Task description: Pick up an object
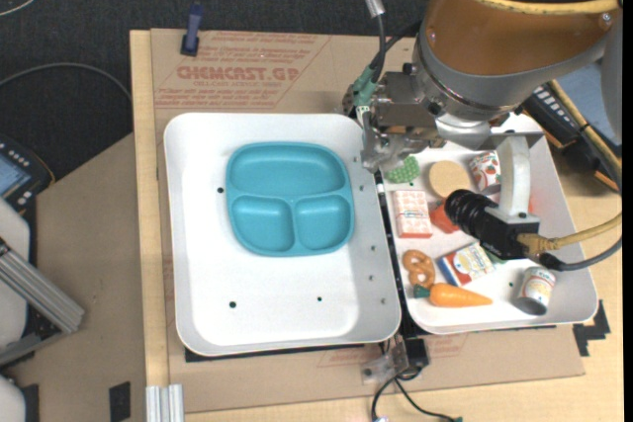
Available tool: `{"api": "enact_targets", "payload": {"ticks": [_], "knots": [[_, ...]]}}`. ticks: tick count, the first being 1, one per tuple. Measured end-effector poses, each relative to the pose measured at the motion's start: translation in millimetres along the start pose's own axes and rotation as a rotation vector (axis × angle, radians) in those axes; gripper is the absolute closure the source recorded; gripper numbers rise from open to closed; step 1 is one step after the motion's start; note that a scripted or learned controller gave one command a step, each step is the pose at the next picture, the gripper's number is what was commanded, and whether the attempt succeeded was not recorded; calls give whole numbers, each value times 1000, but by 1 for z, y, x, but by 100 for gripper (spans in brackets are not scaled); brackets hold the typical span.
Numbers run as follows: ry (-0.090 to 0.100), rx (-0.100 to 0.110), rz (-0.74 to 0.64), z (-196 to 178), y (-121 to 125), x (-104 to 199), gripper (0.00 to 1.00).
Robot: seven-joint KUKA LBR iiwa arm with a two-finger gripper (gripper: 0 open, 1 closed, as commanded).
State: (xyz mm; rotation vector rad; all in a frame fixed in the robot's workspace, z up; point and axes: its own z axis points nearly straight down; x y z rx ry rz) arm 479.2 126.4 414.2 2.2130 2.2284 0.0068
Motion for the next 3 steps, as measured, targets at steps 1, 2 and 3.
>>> {"api": "enact_targets", "payload": {"ticks": [1,2,3], "knots": [[-2,-1,6,-10,1,-3,100],[-6,15,11,89,-2,-25,100],[-1,-11,12,-25,1,-70,100]]}}
